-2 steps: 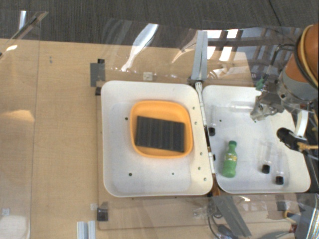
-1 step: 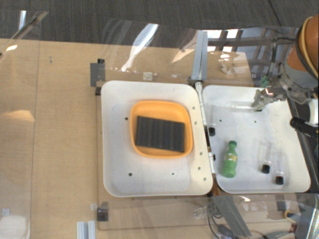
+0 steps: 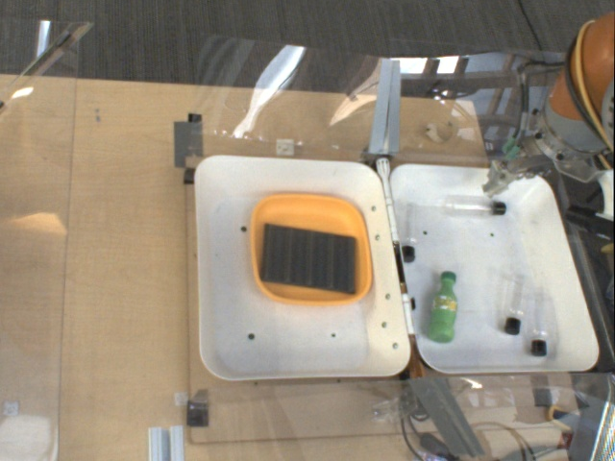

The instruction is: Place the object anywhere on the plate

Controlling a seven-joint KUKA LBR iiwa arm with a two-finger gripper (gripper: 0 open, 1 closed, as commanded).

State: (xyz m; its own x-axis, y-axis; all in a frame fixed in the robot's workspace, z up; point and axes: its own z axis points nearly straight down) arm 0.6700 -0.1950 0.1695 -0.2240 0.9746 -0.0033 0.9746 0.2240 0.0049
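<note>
— Where's the thing it's meant to move?

— The small green plastic bottle (image 3: 442, 306) lies in the right-hand shallow white bin (image 3: 567, 277), toward that bin's left side and lower half. Its cap end points up the view, the fatter body toward the near rim. Nothing is touching it.

— And the plate?

— The orange, rounded-square plate (image 3: 261, 221) sits in the left-hand shallow white bin (image 3: 221, 334), roughly in the middle, a little toward the far side. A dark ribbed rectangular pad (image 3: 307, 257) covers most of its centre, so just the orange rim shows around it. The bottle is well apart from it, with the divider between the two bins lying between them.

— What about the arm?

— The grey arm with its orange band (image 3: 586, 65) comes in at the upper right corner. The two-finger gripper (image 3: 500, 176) hangs over the far right corner of the right bin, near the rim. From here I can't tell how wide the hand stands; it's small and tangled in with cables and metalwork. I see nothing between its tips. It's well apart from the bottle.

— Anything else in that bin?

— A few clear, tube-like pieces with black ends (image 3: 512, 307): one near the far side just by the gripper, two at the lower right.
</note>
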